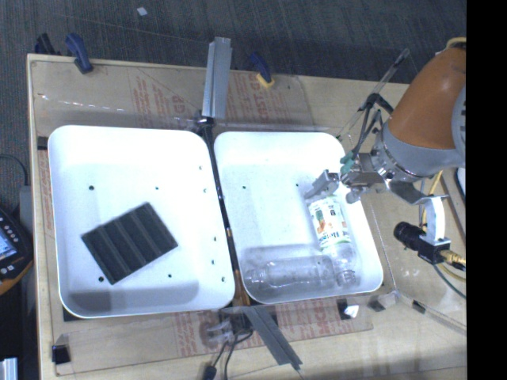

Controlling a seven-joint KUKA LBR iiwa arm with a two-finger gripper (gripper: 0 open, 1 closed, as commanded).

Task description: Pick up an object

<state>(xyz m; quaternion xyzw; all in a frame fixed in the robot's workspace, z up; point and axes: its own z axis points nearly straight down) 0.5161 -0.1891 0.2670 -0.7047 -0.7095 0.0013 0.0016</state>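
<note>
Table: a pale wooden top carrying two shallow white bins side by side, with blue clamps along its far edge.

Left bin: holds one dark ribbed panel, lying flat and turned at a slant, toward the near left part of the floor.

Right bin: holds two items, both lying on their sides. A clear plastic bottle lies along the near wall. A smaller bottle with a white and orange label lies near the right wall, its near end just beside the clear bottle.

Arm: grey with an orange band, reaching in over the right bin's far right corner.

Pincer: positioned just above the far end of the labelled bottle. Whether its fingers stand apart or together cannot be told; nothing is seen clamped between them.
</note>
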